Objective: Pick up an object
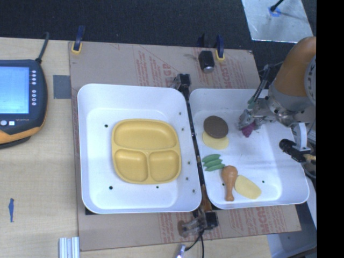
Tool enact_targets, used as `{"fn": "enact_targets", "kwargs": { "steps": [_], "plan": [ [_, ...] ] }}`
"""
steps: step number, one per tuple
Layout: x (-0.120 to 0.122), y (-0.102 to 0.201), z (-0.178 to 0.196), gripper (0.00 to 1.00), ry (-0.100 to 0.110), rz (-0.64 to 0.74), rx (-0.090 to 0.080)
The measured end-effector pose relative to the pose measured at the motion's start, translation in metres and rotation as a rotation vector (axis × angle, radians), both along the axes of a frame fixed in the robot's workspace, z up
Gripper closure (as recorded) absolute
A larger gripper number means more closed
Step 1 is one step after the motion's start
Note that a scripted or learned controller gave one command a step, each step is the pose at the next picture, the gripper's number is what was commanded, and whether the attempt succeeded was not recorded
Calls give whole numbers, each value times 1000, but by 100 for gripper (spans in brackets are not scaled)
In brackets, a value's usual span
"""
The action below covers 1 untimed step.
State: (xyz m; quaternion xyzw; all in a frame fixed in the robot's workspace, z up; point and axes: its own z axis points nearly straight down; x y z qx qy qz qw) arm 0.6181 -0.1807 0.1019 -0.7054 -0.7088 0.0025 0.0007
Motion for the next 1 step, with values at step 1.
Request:
{"fn": "enact_targets", "kwargs": {
  "steps": [1],
  "plan": [
    [34, 61, 53, 100, -4, 0, 3]
  ]
}}
